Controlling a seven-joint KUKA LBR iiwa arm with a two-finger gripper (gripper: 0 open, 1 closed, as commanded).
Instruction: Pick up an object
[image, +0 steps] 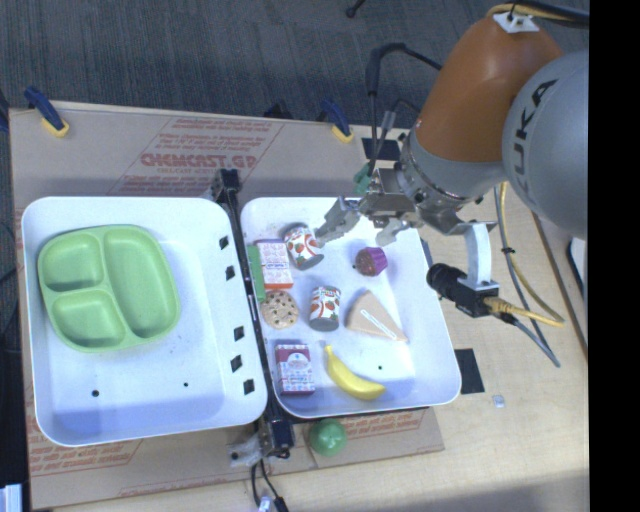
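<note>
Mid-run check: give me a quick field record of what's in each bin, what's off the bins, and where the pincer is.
left bin: green divided plate
right bin: strawberry can, purple cupcake, cookie, second can, sandwich wedge, banana, red box, red-and-green box
outside bins: green ball on the cardboard by the front edge
pincer: over the right bin's rear, between the strawberry can and purple cupcake
held: nothing visible between its fingers

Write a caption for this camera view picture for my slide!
Robot hand hovering over the right bin of toy food, green tray in the left bin.
</note>
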